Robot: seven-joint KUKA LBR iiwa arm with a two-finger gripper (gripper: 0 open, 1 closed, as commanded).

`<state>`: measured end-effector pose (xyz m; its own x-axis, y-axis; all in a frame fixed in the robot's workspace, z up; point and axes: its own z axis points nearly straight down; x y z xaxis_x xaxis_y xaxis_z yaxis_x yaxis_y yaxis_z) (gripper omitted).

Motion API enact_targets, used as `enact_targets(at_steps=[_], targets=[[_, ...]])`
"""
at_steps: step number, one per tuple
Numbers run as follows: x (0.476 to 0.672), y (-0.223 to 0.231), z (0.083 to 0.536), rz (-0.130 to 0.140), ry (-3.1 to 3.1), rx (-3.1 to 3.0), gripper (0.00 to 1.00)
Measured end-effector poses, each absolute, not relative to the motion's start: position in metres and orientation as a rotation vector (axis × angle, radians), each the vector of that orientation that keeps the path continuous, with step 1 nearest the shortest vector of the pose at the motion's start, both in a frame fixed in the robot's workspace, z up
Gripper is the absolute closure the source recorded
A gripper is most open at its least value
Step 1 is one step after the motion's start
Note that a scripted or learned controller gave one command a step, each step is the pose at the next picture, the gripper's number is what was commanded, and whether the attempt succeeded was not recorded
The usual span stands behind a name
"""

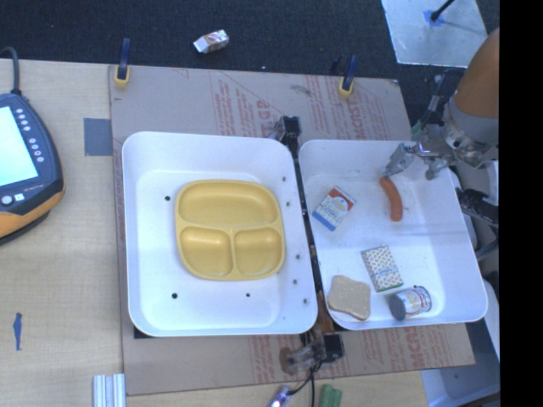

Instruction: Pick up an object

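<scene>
one end effector [413, 158] (fingers indistinct) hangs just beside the sausage [392, 199].

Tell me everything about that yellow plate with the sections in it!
The yellow plate looks like smooth plastic, rounded at the corners. Raised ridges split it into three compartments: one long one across the top and two smaller ones below. Nothing lies in any of them. It sits flat, right side up, near the middle of the left white bin, resting on the bin's floor. Nothing else touches it, and the food items lie apart in the right bin.
</scene>
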<state>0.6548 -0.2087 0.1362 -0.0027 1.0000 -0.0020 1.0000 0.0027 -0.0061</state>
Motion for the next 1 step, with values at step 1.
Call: enact_targets(at_steps=[1], targets=[[0.6432,-0.1936,0.0914,0.007,-2.226,-2.214,0.00]])
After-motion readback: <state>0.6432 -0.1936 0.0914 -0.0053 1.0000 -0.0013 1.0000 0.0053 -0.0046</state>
